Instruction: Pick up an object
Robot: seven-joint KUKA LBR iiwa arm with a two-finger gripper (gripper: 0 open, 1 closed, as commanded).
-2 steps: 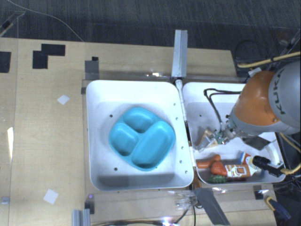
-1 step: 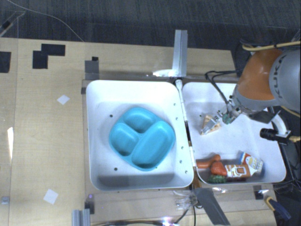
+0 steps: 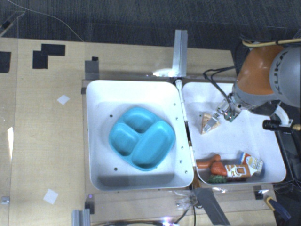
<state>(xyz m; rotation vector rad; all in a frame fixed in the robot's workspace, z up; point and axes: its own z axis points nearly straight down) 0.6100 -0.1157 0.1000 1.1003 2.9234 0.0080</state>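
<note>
- Reaching in from the right, the grey arm with the orange band [image 3: 256, 72] hangs over the right shallow white bin [image 3: 277, 145], with its two-finger gripper [image 3: 221, 118] low in the upper half of that bin
- The small tan wedge-shaped object [image 3: 208, 123] lies just at the tips of the gripper, touching them or very near; it sits in the upper left part of the right bin
- I cannot tell how far the claw is spread, and I cannot tell if the wedge is truly between its tips or only beside them
- At the lower edge of the same bin lie an orange carrot-shaped toy with a green end [image 3: 211, 166] and a small orange and white carton [image 3: 240, 168], just beside each other and well apart from the gripper
- The left shallow white bin [image 3: 99, 126] holds a light blue plastic dish with three compartments [image 3: 141, 138], lying near its middle
- A grey metal post [image 3: 180, 53] stands upright behind the place where the two bins meet
</note>
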